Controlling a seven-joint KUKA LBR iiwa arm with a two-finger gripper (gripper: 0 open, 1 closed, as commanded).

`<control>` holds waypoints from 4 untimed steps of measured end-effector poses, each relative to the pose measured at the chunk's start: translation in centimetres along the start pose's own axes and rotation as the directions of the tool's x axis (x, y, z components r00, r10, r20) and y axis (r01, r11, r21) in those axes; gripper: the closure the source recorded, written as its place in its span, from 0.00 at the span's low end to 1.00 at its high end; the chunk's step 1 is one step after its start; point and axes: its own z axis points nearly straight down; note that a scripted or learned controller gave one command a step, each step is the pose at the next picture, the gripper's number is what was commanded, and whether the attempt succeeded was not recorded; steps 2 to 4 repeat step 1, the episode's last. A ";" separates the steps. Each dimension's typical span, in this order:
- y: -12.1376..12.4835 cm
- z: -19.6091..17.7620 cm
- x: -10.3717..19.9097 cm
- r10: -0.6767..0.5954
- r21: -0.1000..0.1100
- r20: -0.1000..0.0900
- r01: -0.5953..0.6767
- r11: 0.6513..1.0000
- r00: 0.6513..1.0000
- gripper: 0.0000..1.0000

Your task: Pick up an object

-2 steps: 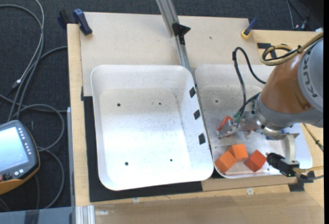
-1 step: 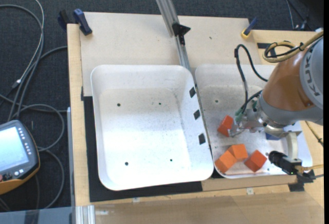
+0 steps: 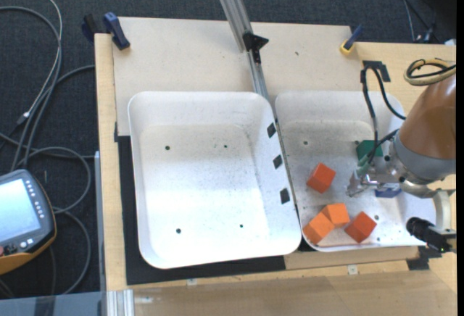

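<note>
The hand (image 3: 360, 183) hangs low in the right bin (image 3: 319, 101), near the orange blocks (image 3: 321, 178), likely to grab one. I cannot tell its grip.

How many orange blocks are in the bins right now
4, all in the right bin: one block alone mid-bin, and three near the front edge, at and. The arm covers part of that bin, so more may be hidden.

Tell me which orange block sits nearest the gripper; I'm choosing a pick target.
The lone orange block highest in the right bin, just left of the gripper. The other three cluster lower, by the bin's near edge.
</note>
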 end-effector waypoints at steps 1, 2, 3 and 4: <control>0.0 0.2 0.3 -0.003 0.002 -0.002 0.003 1.000 1.000 0.00; 0.0 0.2 0.3 -0.003 0.002 -0.002 0.003 1.000 1.000 0.00; 0.0 0.2 0.3 -0.003 0.002 -0.002 0.003 1.000 1.000 0.00; 0.0 0.2 0.3 -0.003 0.002 -0.002 0.003 1.000 1.000 0.00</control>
